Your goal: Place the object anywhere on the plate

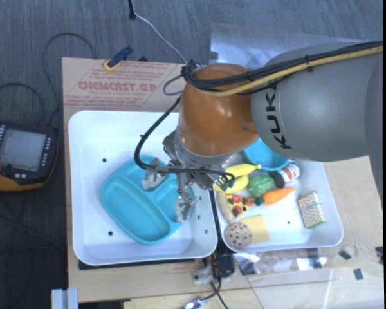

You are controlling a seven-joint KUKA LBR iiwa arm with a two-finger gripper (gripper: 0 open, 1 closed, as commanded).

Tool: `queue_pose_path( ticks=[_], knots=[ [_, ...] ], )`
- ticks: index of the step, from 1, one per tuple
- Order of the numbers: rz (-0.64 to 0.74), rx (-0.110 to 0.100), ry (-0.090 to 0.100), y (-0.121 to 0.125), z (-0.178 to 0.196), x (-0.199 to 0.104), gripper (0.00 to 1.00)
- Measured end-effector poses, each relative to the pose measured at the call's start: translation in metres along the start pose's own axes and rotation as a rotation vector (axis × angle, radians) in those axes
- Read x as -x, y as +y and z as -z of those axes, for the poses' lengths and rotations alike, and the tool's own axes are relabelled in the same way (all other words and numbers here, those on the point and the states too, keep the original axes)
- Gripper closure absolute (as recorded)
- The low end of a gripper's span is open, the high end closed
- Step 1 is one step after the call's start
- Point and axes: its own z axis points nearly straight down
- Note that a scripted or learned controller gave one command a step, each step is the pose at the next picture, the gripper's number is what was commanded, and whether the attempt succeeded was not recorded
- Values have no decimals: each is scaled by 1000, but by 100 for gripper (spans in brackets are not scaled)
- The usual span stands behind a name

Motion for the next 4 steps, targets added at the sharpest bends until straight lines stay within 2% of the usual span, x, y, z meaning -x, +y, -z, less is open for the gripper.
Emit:
queue_pose_path(
  ticks=[1,2,3,4],
  knots=[
    [1,-1,-3,1,9,2,100],
    [2,-1,-2,1,9,2,0],
    [2,-2,-5,2,19,3,100],
    [3,-2,-5,3,18,3,0]
  ],
)
